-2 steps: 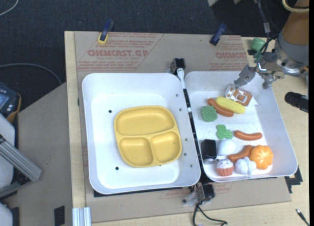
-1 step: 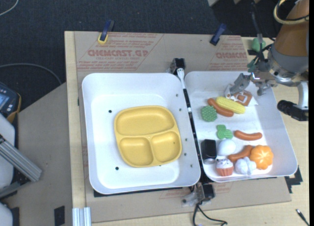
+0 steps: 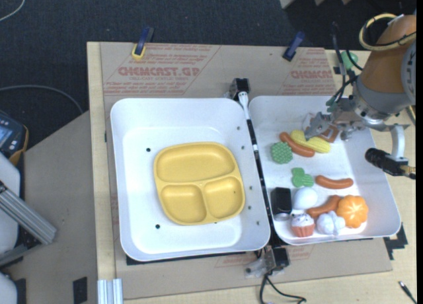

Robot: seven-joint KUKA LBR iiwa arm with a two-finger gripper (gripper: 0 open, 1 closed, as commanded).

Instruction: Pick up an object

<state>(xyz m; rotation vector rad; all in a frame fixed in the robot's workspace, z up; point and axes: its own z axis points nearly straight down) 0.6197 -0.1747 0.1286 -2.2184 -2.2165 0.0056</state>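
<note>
While the arm (image 3: 386,65) reaches in from the right, its gripper (image 3: 322,126) sits low in the right bin (image 3: 390,220), just above a yellow corn cob (image 3: 310,143) that lies against a toy hot dog (image 3: 295,145); whether its grip is released or clenched cannot be told. Nearby lie a round green piece (image 3: 281,153), a sausage (image 3: 334,181), an orange (image 3: 352,210) and a cupcake (image 3: 303,223). A yellow divided plate (image 3: 198,182) rests in the left bin (image 3: 132,164).
</note>
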